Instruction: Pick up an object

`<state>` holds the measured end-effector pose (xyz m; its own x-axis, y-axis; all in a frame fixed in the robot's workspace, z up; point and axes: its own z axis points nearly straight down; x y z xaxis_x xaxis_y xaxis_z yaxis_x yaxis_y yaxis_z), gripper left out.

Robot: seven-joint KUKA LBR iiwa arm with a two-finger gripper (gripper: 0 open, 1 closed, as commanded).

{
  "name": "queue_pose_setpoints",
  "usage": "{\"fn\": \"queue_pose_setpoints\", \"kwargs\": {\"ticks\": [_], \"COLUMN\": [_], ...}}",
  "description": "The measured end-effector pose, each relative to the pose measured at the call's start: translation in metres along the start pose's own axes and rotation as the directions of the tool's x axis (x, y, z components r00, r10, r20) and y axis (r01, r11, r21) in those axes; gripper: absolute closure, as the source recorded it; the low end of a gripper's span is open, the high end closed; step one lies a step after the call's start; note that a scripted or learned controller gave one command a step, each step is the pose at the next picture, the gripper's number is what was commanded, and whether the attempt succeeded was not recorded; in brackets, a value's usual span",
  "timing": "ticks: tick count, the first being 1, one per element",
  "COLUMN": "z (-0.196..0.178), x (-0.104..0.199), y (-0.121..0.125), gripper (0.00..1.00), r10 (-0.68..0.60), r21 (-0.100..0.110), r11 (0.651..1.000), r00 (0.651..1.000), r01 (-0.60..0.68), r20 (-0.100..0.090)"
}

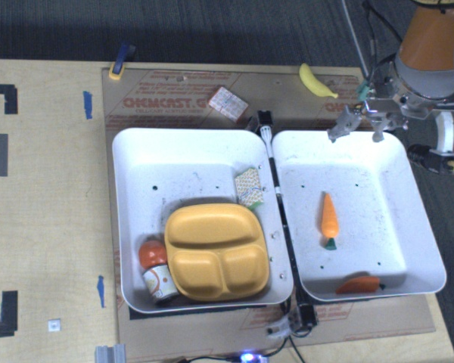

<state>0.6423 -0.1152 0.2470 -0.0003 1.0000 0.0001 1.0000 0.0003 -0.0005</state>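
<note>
A blue clip (121,60) lies on the board at the far left, well apart from the gripper and level with it in the view. The left bin (129,203) sits well to the left of the gripper and lower in the view. It holds a can with a red top (156,271) in its near left corner, touching a yellow divided tray (215,249) that fills most of the near half. A small patterned packet (249,186) lies just beyond the tray's far right corner. A second patterned packet (228,103) lies on the board beyond this bin, to the gripper's left. A banana (315,81) rests on the board just left of the gripper and slightly beyond it.

The right bin (386,203) lies directly below the gripper in the view. A carrot (329,218) lies near its centre, below and slightly left of the gripper, well apart from it. A red object (358,284) rests against the near wall, farther below still.

The gripper (359,123) hangs over the far rim of the right bin. Nothing is visible between its fingers; whether they are spread or closed cannot be determined.
</note>
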Motion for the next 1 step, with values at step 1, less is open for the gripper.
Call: {"fn": "queue_pose_setpoints", "kwargs": {"ticks": [1], "z": [0.1274], "x": [0.0075], "y": [-0.0505], "gripper": [0.00], "r10": [0.001], "r21": [0.000], "r11": [1.000], "r00": [1.000], "r01": [-0.001], "r20": [0.000]}}
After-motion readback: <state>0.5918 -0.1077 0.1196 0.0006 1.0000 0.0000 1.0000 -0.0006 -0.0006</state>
